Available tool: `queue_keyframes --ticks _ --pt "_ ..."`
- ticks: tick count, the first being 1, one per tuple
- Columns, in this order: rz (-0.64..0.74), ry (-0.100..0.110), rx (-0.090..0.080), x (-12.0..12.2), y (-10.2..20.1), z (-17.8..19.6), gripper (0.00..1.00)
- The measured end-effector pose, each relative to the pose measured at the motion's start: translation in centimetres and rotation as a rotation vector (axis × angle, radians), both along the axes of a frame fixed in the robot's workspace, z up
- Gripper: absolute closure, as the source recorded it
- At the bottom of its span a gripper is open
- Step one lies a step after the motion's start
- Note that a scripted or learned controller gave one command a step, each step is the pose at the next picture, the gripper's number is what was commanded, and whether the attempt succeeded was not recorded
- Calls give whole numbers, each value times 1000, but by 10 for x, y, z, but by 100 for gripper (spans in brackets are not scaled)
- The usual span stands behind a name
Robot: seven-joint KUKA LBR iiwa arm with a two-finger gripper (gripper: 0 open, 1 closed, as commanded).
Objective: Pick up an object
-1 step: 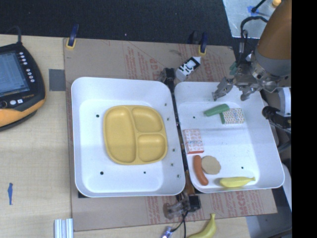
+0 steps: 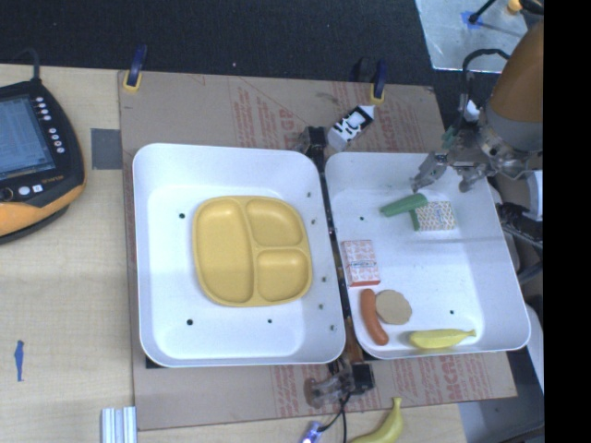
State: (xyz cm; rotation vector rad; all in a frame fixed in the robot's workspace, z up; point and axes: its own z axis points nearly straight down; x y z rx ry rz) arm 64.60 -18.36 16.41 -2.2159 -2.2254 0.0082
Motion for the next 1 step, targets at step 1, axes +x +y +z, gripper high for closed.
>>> queue_keyframes --ticks 1 --pt "0 -3 4 11 46 58 0"
